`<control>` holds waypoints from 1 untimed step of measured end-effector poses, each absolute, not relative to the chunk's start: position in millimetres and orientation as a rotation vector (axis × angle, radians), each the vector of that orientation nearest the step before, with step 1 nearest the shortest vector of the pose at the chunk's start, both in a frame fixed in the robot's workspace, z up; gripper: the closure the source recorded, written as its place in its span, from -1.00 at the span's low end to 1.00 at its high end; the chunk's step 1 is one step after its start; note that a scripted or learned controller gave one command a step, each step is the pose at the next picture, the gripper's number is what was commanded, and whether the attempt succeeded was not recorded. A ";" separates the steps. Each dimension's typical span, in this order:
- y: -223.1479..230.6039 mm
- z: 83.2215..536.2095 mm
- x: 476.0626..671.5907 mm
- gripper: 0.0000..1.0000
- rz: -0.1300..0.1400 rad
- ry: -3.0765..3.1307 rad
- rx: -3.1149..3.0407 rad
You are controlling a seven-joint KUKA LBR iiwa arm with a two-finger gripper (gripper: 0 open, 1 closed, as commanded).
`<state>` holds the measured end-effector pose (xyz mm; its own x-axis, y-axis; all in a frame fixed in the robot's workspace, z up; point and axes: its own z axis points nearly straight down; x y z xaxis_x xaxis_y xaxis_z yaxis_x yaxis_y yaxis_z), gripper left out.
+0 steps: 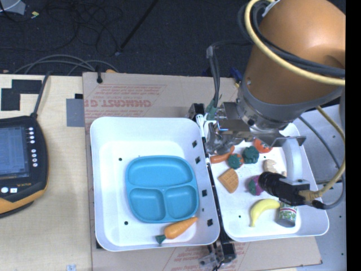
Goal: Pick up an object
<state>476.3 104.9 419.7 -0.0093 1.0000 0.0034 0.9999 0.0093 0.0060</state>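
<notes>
Two-finger metal gripper (215, 143) low at right white bin's (316, 222) upper-left corner; finger state unclear; small orange carrot-like piece (221, 156) just below it.

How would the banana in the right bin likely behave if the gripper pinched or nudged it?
The banana looks like a smooth, glossy toy, so it is probably stiff and light, and may slip between narrow fingers. Its curved shape lying flat suggests it would pivot or spin when nudged rather than roll. It lies close to a small can, which a push might knock.
</notes>
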 end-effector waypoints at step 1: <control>72.5 401.4 475.8 1.00 -0.006 2.221 2.225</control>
